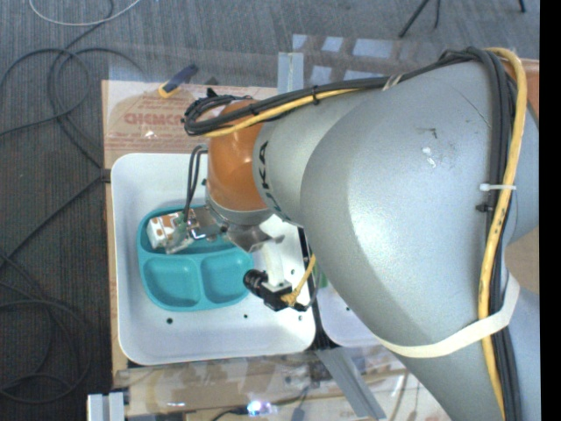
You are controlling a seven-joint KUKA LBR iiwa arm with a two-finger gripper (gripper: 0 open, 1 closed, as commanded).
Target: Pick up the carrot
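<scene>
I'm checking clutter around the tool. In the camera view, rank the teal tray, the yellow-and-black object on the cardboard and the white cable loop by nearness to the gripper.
1. teal tray, directly under the gripper, in the left bin.
2. yellow-and-black object, on the cardboard past the bin's far edge.
3. white cable loop, on the carpet at top left.

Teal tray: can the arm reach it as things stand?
Probably yes: the gripper hangs right over the upper compartment of the teal tray in the left bin, with nothing seen between them.
</scene>
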